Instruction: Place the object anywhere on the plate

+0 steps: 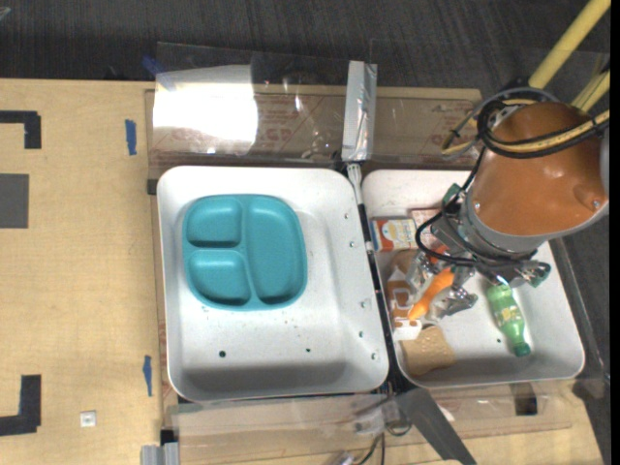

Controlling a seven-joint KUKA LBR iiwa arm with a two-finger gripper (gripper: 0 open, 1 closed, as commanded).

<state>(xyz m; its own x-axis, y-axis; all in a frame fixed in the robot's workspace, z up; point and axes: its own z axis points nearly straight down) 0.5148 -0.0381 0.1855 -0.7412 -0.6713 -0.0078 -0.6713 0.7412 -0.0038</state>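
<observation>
With the pincer low in the right bin among clutter, its grip state impossible to tell, the orange carrot just beside it may slip or snag neighbours before reaching the teal plate far left.

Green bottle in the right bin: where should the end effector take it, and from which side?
Take the green bottle across its wider body, near the middle, coming straight down from above. It lies flat on the right bin's floor, long axis running toward the bin's near right corner, so close across that axis. Its right side looks clearer; the clutter and the end effector crowd its left.
</observation>
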